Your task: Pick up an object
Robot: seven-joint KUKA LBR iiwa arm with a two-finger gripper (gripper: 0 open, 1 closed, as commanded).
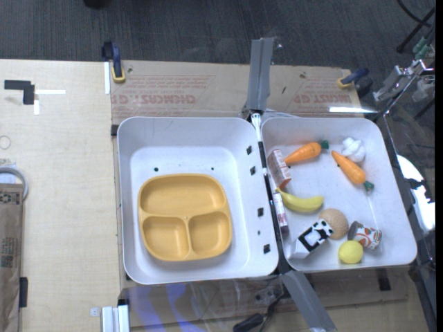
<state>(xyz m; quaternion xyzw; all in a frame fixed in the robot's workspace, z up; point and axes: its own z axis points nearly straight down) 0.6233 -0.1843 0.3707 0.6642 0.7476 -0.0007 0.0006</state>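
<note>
- Progress: not started, as far as I can judge. Nothing is lifted; every obj lies on a bin floor.
- Tool [407, 80]: what looks like it sits at the upper right, outside the right bin [400, 185] and well apart from the objs. Too small and cluttered w/ cables to read, so I can't tell if it's spread or pressed together. Nothing visible in it.
- Task's thing: any obj will do, and all the loose ones are in the right bin:
  - carrot [304, 153] near the back left, tilted, w/ a red-white box [278, 168] just beside it against the left wall
  - second carrot [349, 168] near the back right, w/ a white lump [353, 147] touching or just beside its upper end
  - banana [302, 201] mid-bin, lying flat
  - tan ball [334, 221], black-white block [315, 237], yellow ball [351, 252] and small can [367, 236] bunched at the front
- Left bin [124, 185]: holds a yellow divided plate [185, 216], nothing on it.
- Left to do: basically all of it, i.e. swing in over the right bin, come down on one obj, close, lift clear.
- Best bets, imo: banana or either carrot, since each has open floor around it. The front bunch is crowded, so there's a risk of nudging neighbours or a missed grip.
- Surface [55, 220] round the bins plays no part in the job.
</note>
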